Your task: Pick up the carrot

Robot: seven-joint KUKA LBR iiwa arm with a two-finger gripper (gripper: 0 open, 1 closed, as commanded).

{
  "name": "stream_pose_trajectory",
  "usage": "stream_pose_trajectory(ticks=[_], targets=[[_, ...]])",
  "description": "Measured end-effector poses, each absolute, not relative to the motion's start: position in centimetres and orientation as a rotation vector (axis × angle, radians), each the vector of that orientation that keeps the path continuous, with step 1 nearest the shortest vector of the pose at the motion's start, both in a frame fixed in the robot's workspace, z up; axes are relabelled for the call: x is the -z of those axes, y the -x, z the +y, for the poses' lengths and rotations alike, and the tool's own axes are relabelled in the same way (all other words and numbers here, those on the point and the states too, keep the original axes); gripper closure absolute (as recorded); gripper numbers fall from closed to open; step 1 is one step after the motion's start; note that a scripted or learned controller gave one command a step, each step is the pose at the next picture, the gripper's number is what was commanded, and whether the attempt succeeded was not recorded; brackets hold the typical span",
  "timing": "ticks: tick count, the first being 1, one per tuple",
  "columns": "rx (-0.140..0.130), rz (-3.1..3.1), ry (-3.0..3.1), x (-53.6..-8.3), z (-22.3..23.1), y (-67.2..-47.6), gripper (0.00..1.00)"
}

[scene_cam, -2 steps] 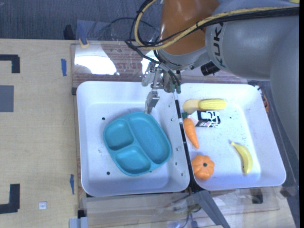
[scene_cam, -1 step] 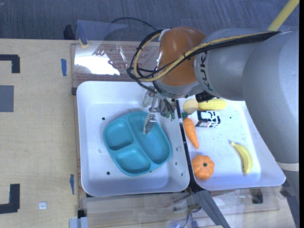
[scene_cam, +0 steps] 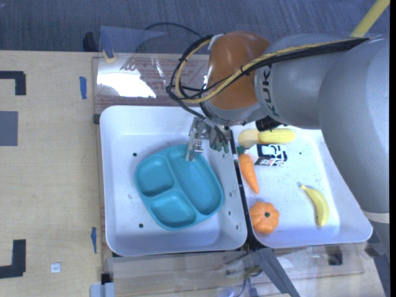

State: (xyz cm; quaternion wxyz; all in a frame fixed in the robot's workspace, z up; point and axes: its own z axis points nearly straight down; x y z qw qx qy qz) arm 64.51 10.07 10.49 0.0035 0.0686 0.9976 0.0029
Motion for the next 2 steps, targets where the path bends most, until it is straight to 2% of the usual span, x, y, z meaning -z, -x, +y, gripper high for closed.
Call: stream_pose_trajectory(ticks=[1, 2], targets=[[-0.005, 3.033, -0.781, -18.67, 7.93, -64.81, 1.00], [-0.003, 3.037, -0.782, -18.44, 7.92, -64.71, 0.00]])
